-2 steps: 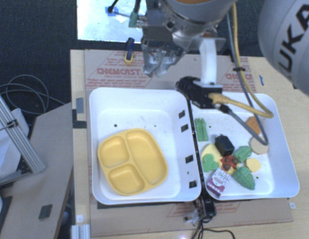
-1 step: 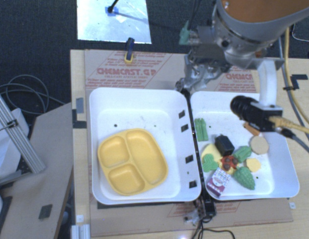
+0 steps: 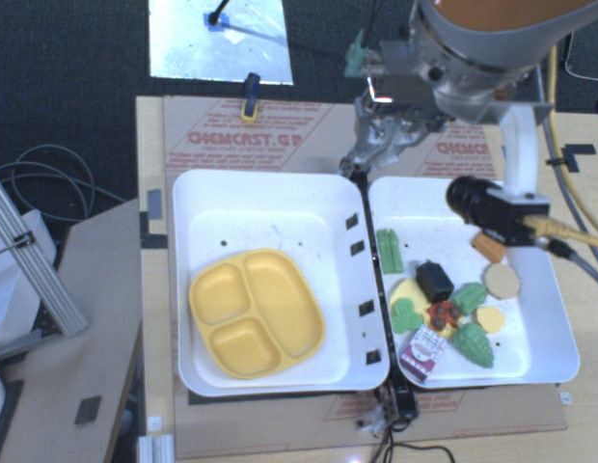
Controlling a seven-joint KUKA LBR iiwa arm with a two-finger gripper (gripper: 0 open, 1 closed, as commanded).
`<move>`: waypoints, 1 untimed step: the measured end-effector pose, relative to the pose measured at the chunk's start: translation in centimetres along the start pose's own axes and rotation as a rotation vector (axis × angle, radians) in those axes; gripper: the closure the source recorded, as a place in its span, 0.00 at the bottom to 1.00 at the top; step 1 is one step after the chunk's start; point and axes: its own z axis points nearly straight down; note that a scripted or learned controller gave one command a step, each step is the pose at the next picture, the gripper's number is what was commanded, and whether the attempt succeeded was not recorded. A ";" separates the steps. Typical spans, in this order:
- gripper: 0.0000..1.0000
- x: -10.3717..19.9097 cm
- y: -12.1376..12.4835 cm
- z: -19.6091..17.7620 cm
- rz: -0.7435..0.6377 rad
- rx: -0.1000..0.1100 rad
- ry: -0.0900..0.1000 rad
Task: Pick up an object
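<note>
I log one gripper [image 3: 362, 157] above the far rim where the two bins meet; I cannot tell how it is set.

Left bin [image 3: 212, 201]: one yellow divided tray [image 3: 256, 312] toward the near edge.

Right bin [image 3: 550, 345]: green ridged strip [image 3: 389, 251], black block [image 3: 435, 281], round beige disc [image 3: 502, 281], green leafy pieces [image 3: 473, 343], purple packet [image 3: 421, 353] at the near rim.
</note>
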 end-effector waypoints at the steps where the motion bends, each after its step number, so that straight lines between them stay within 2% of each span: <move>1: 1.00 2.3 -0.2 21.2 0.004 0.016 -0.007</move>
